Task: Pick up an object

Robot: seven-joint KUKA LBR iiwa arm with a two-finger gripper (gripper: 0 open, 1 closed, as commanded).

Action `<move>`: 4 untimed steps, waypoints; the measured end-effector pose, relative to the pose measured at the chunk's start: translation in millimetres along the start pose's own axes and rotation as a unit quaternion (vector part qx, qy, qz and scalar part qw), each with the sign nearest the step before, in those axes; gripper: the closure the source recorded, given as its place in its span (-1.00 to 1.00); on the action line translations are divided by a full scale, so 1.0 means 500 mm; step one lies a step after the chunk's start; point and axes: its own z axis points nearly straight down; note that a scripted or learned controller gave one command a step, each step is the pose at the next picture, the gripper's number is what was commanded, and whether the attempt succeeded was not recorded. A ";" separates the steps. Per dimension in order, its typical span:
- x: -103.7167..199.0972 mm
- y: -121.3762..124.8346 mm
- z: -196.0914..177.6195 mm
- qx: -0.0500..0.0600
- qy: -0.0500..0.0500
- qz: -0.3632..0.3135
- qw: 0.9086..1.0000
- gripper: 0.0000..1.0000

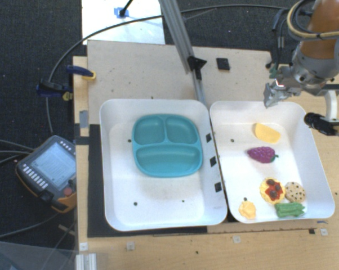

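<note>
Claw [272,97] tips blurred (over right bin [316,167] rim).

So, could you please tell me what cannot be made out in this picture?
- Gripper, camera view: too small and blurred to judge how it stands.
- Arm: cut off by the top and right edges.
- Small toy foods, such as the round red-topped one: too small to identify.
- Handheld screen: display unreadable.
</note>
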 end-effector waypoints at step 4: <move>0.367 -0.182 0.027 0.004 0.001 -0.001 1.000 1.00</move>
